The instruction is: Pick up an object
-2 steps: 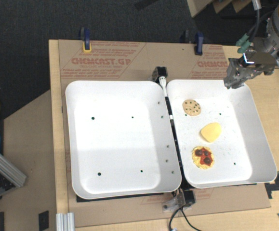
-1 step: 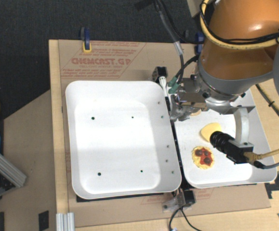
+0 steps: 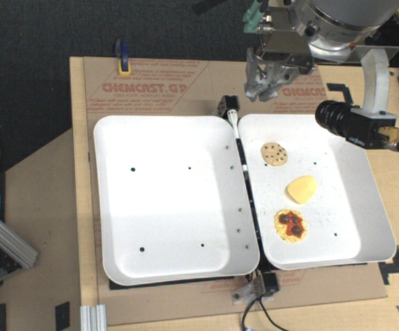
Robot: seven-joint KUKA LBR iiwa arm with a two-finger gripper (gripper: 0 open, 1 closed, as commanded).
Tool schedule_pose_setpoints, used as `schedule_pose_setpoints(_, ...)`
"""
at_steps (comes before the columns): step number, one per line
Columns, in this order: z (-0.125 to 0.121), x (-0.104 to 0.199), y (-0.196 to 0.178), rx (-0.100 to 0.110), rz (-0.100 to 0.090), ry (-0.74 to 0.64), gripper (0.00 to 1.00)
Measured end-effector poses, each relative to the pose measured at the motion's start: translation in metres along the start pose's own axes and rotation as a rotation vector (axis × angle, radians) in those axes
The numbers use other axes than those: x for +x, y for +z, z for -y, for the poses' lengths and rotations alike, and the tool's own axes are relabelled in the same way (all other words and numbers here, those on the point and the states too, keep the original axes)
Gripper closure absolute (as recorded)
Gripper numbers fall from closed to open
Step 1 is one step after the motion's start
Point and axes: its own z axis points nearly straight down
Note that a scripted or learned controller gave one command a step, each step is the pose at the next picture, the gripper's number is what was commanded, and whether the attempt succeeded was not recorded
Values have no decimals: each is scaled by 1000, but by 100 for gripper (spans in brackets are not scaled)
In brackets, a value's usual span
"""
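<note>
Camera view: gripper (image 3: 267, 92) hangs above the right bin's (image 3: 364, 185) far edge, jaws a bit apart, nothing btwn them. Cookie (image 3: 274, 154), yellow piece (image 3: 302, 189) & jam-topped piece (image 3: 290, 225) all sit in that bin, untouched. Pick not started, I'd say; whole job left.

Robotics lab: industrial arm (image 3: 344, 5), two white bins (image 3: 165, 254), clamped cardboard bench (image 3: 151, 81).
</note>
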Motion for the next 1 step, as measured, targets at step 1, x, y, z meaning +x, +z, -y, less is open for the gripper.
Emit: schedule_pose_setpoints(1, 14, 62, 112, 32, 9, -1, 100)
